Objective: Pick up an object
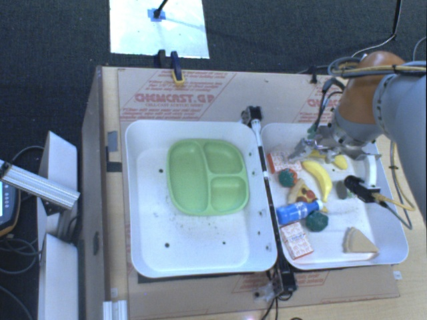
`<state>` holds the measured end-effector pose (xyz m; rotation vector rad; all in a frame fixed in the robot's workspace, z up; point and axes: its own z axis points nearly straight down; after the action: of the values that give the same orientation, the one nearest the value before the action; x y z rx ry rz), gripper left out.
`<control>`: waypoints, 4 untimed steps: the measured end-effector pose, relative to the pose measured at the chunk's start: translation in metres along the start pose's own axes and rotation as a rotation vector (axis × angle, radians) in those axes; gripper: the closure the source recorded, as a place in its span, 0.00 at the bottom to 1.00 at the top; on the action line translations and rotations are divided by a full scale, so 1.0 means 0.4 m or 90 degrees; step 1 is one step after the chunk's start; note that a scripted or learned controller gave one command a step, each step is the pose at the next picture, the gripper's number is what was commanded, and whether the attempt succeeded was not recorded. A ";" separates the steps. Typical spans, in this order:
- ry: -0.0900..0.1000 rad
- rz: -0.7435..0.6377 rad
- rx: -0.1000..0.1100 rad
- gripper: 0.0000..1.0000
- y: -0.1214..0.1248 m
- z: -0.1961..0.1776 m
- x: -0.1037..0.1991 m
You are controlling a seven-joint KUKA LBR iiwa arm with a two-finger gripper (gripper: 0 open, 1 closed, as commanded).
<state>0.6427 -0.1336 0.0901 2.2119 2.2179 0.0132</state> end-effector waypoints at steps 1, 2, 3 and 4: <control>-0.001 0.001 -0.005 0.00 -0.035 -0.004 -0.001; 0.001 0.000 -0.005 1.00 -0.032 -0.032 0.002; 0.001 -0.001 -0.005 0.00 -0.032 -0.032 0.002; 0.004 0.003 0.024 0.00 0.055 0.013 -0.057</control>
<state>0.6647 -0.1565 0.0850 2.2389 2.2348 -0.0210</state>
